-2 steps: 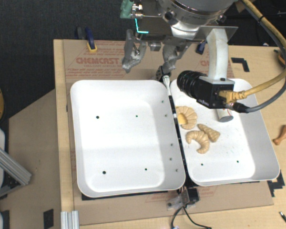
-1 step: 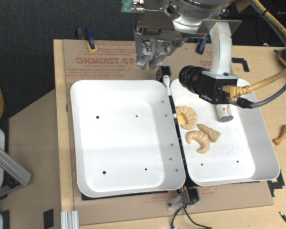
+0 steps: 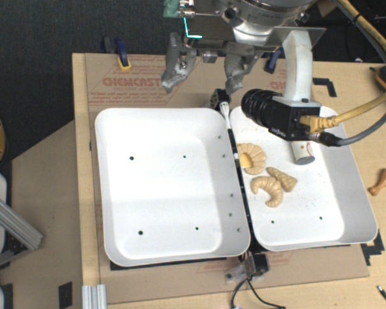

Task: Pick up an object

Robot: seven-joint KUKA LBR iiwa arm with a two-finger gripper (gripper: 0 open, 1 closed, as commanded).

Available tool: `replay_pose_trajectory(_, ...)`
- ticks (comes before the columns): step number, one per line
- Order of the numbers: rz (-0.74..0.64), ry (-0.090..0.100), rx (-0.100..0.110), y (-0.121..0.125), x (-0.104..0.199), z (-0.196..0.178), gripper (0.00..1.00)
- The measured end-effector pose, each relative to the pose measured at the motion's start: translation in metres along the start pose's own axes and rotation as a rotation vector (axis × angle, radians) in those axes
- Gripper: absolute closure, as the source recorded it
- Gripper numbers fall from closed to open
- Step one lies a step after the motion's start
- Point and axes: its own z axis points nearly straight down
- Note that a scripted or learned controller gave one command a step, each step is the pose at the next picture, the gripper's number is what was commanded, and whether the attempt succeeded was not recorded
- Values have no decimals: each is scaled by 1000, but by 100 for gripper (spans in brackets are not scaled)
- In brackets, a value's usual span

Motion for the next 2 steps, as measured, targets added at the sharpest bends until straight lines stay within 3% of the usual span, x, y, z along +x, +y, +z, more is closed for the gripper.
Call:
replay_pose_trajectory(1, -2, 2, -4, 0, 1, -11, 100)
replay_pose_trajectory(2, -1, 1, -3, 0, 1, -10, 0)
